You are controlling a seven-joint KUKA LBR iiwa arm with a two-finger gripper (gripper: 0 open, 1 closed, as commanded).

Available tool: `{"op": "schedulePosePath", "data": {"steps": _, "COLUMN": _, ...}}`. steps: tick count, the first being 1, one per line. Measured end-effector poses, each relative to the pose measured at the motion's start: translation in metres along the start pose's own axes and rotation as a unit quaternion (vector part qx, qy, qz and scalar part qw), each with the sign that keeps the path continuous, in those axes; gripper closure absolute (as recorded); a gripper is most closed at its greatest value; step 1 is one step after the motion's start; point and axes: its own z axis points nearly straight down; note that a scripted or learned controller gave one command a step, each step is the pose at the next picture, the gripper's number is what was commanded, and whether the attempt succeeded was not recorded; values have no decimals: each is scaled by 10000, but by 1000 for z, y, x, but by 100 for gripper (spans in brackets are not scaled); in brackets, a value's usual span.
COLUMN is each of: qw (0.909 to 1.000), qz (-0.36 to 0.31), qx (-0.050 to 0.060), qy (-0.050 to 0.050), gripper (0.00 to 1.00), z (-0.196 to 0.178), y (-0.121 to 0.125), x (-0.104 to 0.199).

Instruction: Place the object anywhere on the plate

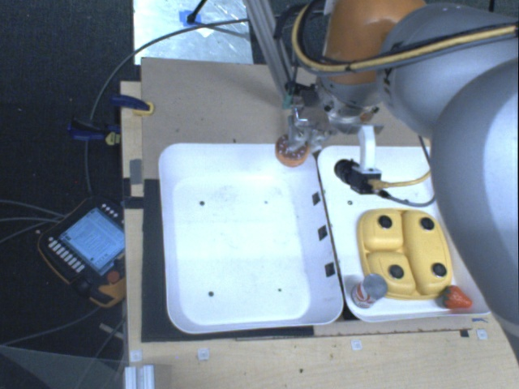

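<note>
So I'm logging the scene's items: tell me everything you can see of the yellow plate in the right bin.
The yellow plate is a squarish, rounded piece that looks like glossy plastic, divided into four raised lobes, each with a dark round spot. It lies flat in the near part of the right bin. A small grey and red object sits against its near left corner and a red-orange one by its near right corner. The arm hides the plate's right edge.

Robot lab, teach pendant [83,248], clamped bench [203,96]
</note>
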Motion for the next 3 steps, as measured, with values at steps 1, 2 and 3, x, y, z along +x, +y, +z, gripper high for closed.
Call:
{"op": "schedulePosePath", "data": {"steps": 1, "qw": 10000, "qz": -2, "qx": -5, "qy": 3, "gripper": 100, "z": 6, "y": 4, "x": 61}}
{"op": "schedulePosePath", "data": {"steps": 2, "qw": 10000, "qz": 7, "qx": -6, "qy": 1, "gripper": 100, "z": 6, "y": 4, "x": 109}}
{"op": "schedulePosePath", "data": {"steps": 3, "qw": 10000, "qz": 25, "qx": -1, "qy": -7, "gripper": 0, "z": 6, "y": 4, "x": 106}}
